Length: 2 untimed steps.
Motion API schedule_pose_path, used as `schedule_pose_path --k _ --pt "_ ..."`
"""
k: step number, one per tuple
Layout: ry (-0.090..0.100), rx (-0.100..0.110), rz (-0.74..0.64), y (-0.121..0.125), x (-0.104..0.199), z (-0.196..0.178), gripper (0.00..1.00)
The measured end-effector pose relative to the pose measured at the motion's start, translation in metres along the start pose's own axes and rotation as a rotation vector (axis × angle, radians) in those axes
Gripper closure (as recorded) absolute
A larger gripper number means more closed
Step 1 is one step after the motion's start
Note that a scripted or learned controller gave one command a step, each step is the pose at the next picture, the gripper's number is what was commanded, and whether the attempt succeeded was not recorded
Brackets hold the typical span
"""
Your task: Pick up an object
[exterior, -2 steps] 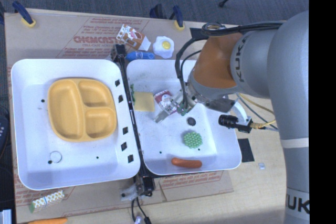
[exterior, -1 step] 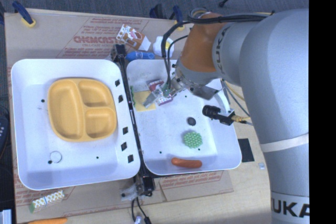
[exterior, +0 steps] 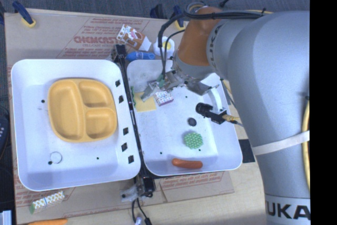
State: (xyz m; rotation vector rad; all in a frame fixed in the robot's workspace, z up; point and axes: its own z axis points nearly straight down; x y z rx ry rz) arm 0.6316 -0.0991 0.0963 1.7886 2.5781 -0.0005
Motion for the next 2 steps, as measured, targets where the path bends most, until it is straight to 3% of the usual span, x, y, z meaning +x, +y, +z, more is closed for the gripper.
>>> schedule_pose_path --k 1,2 --pt "-0.007 -0.006 -0.003 0.001 -0.002 -0.012 1.0" --pt "0.004 0.003 -0.214 0.008 0.062 -0.096 1.0"
